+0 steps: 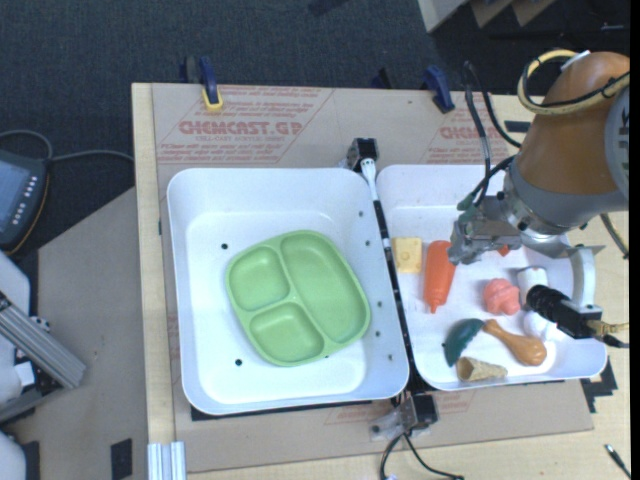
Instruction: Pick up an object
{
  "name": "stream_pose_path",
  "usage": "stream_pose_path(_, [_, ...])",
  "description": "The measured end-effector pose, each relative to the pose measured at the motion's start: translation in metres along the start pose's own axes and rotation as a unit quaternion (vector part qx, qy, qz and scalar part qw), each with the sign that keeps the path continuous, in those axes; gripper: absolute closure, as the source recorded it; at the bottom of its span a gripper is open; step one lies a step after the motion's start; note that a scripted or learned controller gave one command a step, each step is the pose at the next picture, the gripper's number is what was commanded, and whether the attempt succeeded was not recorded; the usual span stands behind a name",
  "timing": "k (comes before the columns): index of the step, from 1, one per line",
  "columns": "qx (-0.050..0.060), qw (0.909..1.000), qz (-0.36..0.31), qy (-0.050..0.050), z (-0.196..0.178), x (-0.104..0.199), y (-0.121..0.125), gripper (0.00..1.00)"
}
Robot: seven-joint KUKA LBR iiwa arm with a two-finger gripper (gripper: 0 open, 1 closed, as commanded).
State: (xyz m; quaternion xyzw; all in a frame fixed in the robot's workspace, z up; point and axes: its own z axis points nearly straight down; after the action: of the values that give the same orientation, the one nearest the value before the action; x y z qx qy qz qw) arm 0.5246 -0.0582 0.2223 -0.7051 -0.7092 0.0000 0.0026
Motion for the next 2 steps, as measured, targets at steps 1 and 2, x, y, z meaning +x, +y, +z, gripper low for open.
stream_pose_path(1, [0.0,1.0,0.0,0.0,-0.009,0.0539,-0.0219,1.0])
stream_pose_path(2, [0.0,1.0,0.002,-0.001,-0.0045,0.0625,-0.0234,1.0])
